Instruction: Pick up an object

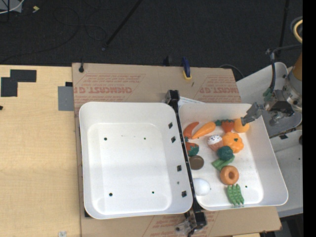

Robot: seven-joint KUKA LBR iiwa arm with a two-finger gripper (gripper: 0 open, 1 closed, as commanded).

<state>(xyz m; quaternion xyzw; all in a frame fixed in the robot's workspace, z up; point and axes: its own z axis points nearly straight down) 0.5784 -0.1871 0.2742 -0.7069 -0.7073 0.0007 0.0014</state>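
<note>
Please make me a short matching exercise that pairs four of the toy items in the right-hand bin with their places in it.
Things:
1. white egg
2. doughnut
3. carrot
4. green ridged piece

Places:
A. far end of the bin, pointing toward the divider
B. near corner, beside the divider
C. near end, just nearer than the doughnut
D. between the broccoli and the green ridged piece

Pairs: 1-B, 2-D, 3-A, 4-C
</note>
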